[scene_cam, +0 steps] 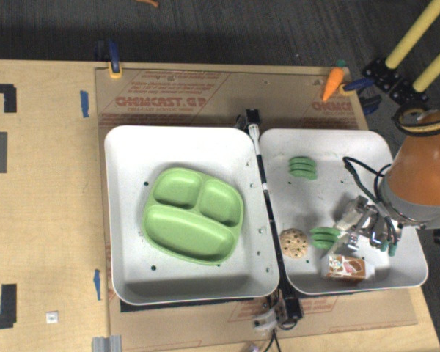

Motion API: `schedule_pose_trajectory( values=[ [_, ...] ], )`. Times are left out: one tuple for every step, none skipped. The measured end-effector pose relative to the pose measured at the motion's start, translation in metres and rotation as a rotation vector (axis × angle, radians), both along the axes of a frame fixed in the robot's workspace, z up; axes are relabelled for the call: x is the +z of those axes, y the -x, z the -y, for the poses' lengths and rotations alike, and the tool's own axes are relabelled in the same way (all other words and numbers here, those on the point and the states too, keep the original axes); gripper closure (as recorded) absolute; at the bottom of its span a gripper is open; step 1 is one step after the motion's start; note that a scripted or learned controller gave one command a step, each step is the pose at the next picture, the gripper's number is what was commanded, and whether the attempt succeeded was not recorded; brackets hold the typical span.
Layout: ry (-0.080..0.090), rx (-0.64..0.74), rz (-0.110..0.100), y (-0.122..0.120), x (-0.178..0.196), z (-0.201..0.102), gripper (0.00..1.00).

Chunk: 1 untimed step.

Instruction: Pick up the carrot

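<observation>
**Past the far rim of the right bin: that's where your carrot is, not under the gripper**

Nearest the front edge of the right bin [418,273] you've got a little snack packet [346,267], with a cookie [293,243] to its left. Just behind the packet hangs the gripper [363,229], low over the bin's near-right part, with a green ridged piece [324,237] just to its left. Honestly can't tell whether the gripper is open or closed. It's a tangle of metal and cable from this angle, and I don't see anything obviously held in it.

Further back in the same bin is a second green ridged piece [303,167]. The left bin [117,218] just has the green divided plate [194,213] in it, so nothing to do over there.

Now the bit that matters. What looks like the carrot [333,84] is outside both bins, lying on the cardboard of the bench [51,196] beyond the right bin's far rim, close to a blue clamp [356,85]. From the gripper that's well apart, straight toward the far side and a touch left.

Its long axis runs mostly near-to-far with a slight lean. The green top is at the far end, tipped right, and the orange tip points near and a bit left. So I'd guess you need to lift out of the bin, travel far, and close across the carrot left-to-right.
</observation>
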State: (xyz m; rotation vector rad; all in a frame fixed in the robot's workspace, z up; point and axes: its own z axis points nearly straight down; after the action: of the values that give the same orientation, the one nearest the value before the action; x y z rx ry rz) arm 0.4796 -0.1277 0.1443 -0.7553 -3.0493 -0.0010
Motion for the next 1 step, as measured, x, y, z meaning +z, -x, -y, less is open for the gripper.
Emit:
schedule_pose_trajectory(
  values=[
    [0.001, 0.385, 0.005, -0.0009, 0.0191, -0.0032, 1.00]
  ],
)
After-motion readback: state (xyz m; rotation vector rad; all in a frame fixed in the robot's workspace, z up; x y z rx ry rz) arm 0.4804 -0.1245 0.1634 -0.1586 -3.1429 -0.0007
